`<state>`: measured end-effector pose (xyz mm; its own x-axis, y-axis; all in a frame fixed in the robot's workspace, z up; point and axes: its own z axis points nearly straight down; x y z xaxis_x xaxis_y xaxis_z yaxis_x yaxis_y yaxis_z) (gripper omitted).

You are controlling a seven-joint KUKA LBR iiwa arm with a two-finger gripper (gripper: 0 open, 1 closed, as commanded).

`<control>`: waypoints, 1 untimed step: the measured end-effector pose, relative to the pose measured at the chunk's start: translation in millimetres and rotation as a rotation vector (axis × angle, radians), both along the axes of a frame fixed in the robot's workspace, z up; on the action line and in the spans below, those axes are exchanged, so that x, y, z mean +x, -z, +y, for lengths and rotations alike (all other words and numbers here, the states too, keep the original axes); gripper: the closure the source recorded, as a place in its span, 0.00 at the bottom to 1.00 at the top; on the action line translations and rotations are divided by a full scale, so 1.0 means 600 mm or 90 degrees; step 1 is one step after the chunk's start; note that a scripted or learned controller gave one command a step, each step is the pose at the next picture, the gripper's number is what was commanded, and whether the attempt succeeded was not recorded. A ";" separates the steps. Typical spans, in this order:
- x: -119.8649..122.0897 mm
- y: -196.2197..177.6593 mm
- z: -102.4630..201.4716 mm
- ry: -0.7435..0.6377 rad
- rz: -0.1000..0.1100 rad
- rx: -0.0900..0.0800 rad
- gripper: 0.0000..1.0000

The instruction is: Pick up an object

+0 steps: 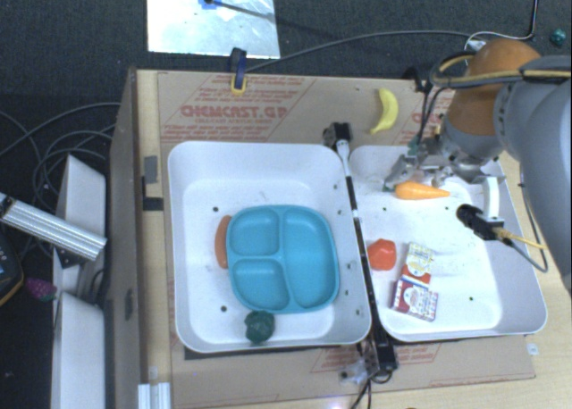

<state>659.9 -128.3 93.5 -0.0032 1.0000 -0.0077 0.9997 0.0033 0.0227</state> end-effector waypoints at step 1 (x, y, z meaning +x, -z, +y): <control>0.008 0.002 0.066 0.000 0.002 0.002 0.00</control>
<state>664.7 -88.7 92.6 -0.0031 1.0000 -0.0049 0.9998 0.0032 0.0193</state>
